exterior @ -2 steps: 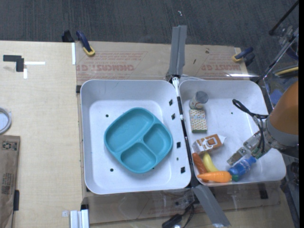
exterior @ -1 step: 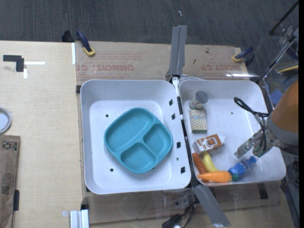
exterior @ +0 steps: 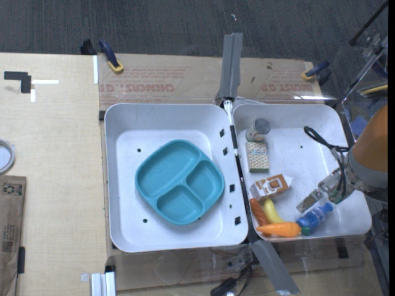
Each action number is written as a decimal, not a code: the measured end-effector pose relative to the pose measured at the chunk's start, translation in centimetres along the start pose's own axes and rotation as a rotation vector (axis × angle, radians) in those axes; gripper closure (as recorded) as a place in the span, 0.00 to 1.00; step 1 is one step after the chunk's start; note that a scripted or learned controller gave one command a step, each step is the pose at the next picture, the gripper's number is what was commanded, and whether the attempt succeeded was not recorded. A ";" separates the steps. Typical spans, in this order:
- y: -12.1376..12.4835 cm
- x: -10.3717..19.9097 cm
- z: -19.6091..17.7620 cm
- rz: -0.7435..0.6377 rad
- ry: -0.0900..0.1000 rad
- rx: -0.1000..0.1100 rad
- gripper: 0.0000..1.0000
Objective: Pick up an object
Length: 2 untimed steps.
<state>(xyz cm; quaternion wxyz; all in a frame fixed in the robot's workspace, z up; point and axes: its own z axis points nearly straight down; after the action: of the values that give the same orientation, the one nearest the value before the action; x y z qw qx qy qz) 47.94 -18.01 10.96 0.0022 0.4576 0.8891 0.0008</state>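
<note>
My gripper (exterior: 310, 200) hangs low over the right bin (exterior: 296, 119), near its front right corner. Just below it a blue plastic bottle (exterior: 316, 217) lies on the bin floor; I cannot tell whether they touch. An orange carrot (exterior: 281, 229) and a yellow banana (exterior: 271, 212) lie to the bottle's left along the front wall. A brown and white carton (exterior: 271, 185) sits left of the gripper. Farther back are a speckled green block (exterior: 257, 156) and a small grey cup (exterior: 261, 127).
The left bin (exterior: 123, 128) holds a blue divided plate (exterior: 179, 181). A black cable (exterior: 322, 140) loops over the right bin's back right part. Clamps (exterior: 111, 57) sit on the cardboard behind the bins. A tape roll (exterior: 5, 158) lies at the bench's far left.
</note>
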 end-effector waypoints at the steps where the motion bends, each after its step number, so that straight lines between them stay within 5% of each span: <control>1: 1.3 2.1 1.8 -0.167 0.003 0.003 0.00; 2: 1.3 1.9 0.9 -0.163 0.001 0.000 1.00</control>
<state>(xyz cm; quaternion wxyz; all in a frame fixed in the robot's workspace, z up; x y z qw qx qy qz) 47.90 -15.64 10.09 0.0017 0.3838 0.9234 0.0006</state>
